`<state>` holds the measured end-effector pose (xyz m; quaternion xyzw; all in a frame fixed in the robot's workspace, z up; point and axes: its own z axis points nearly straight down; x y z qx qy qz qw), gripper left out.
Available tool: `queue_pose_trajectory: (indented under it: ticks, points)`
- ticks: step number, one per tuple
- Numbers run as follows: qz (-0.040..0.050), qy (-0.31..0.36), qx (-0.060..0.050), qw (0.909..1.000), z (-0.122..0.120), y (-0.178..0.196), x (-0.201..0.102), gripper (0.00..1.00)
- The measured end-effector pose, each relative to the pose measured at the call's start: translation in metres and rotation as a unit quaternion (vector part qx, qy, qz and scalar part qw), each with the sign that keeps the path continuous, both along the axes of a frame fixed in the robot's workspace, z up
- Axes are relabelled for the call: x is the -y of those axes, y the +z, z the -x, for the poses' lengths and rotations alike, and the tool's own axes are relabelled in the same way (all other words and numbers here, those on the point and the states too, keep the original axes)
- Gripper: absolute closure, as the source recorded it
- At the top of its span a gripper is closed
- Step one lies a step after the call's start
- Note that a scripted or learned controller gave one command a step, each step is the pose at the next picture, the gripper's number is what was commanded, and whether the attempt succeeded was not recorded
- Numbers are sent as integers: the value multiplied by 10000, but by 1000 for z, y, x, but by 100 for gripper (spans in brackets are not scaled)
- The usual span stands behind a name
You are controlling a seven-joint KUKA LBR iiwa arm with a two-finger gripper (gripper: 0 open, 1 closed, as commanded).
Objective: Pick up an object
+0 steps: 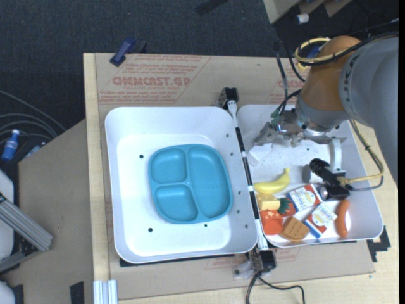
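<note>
Banana (pixel 273 183): toy, likely light hollow plastic, stiff, smooth and slippery; curved, so pinch across narrow mid-body. Lies in right bin (pixel 370 223), left-centre, touching heap of small toys toward near edge: milk cartons (pixel 302 199), sausage (pixel 343 218), cookie (pixel 295 229), red piece (pixel 272 223). Gripper (pixel 286 126) sits over bin's far left part, apart from banana; finger spread cannot be judged. Left bin (pixel 123 170) holds glossy blue divided plate (pixel 190 183).
</note>
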<state>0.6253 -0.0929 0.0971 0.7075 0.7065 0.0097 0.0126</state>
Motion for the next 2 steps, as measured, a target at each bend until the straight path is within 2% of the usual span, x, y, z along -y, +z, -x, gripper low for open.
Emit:
queue_pose_trajectory:
  ticks: [1,2]
  points:
    - [7,-4,10,10000,81,0,19,0]
    - [16,-3,47,10000,134,-1,24,0]
